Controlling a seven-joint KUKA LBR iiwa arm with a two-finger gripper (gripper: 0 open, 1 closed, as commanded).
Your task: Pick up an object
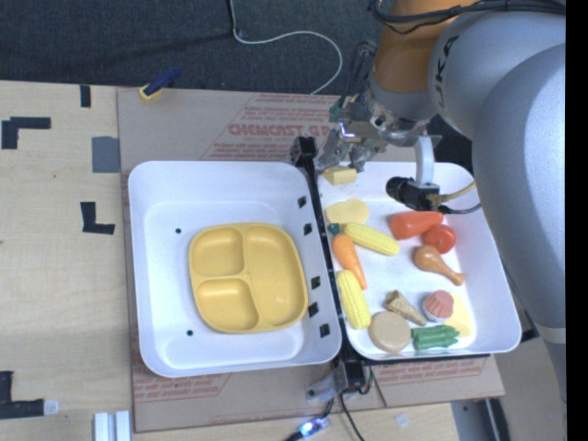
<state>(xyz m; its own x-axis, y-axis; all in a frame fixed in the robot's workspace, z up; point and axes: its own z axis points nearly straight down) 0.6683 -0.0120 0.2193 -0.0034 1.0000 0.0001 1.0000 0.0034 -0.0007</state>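
Note:
My gripper (pixel 339 161) hangs over the far left corner of the right bin (pixel 487 274), close to the divider between the bins. A small pale yellow block (pixel 341 177) sits right beneath its tip, touching it or nearly so. Toy foods lie in the right bin: a yellow lemon-like piece (pixel 347 212), two corn cobs (pixel 371 239) (pixel 353 299), a carrot (pixel 348 256), a red pepper (pixel 415 223), a tomato (pixel 440 238), a drumstick (pixel 437 264) and a green vegetable (pixel 434 338).
The left bin (pixel 152 274) holds a yellow divided plate (pixel 246 276). A black cable fitting (pixel 409 191) hangs over the right bin's far side. The big grey arm (pixel 524 108) covers the right edge. A white cable (pixel 285 39) lies behind the bins.

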